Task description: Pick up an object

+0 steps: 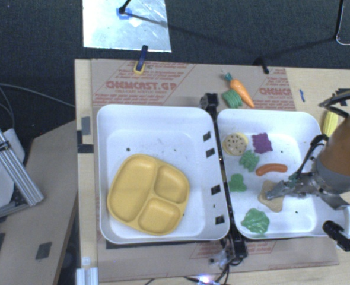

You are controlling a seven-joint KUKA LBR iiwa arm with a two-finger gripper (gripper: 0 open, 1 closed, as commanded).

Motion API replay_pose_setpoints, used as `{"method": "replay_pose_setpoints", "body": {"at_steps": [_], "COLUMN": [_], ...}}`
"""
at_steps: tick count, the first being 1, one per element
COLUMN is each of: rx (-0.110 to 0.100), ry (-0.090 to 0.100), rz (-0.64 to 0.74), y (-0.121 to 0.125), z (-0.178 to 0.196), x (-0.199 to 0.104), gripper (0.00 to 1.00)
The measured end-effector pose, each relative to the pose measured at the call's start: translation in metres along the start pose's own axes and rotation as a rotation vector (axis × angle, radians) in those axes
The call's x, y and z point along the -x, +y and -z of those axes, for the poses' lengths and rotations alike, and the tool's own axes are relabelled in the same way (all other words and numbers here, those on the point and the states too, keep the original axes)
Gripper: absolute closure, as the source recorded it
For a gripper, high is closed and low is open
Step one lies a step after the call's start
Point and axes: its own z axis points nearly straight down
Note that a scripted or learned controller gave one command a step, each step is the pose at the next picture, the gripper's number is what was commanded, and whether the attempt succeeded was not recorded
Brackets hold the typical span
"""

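Observation:
My gripper (280, 187) reaches in from the right and sits low in the right bin (296, 221), right at the upper edge of a tan toast-shaped piece (271, 203). Around it lie an orange-red sausage (271, 169), a green broccoli piece (249, 160), a purple grape bunch (261, 142), a round cookie (235, 142), a small green piece (238, 183) and a green lettuce leaf (255, 221). The arm's orange band (344, 150) covers the bin's right side.
The left bin (157, 114) holds a yellow divided plate (149, 193). A toy carrot (241, 88) and a green piece (231, 99) lie on the cardboard behind the right bin. A yellow item (329, 123) lies by the right edge.

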Motion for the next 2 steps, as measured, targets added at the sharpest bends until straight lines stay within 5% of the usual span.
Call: {"method": "replay_pose_setpoints", "body": {"at_steps": [1, 2], "rx": [-0.002, 0.0], "ry": [0.0, 0.0], "rz": [0.009, 0.01], "y": [0.037, 0.004], "z": [0.0, 0.0], "x": [0.024, -0.06], "gripper": [0.0, 0.0]}}
